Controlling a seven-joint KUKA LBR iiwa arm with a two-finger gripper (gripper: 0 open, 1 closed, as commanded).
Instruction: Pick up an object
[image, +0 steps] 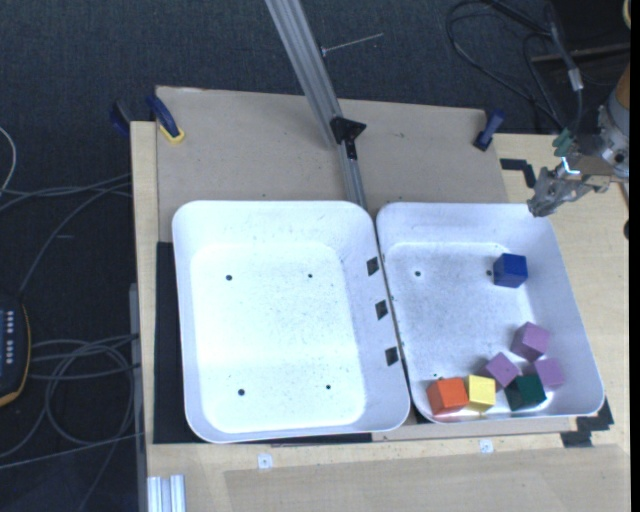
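White bins are sitting side by side on the bench; the left bin is showing only its speckled floor. My gripper is hanging over the bench just outside the far right corner of the right bin, above the rim and touching nothing. I cannot tell how my jaws are standing; too small and blurred. Nothing is showing between them. A blue cube is lying alone toward the far right of the right bin. Clustering in the near right corner: an orange cube, a yellow cube, a green cube, and three purple cubes packed close around them.
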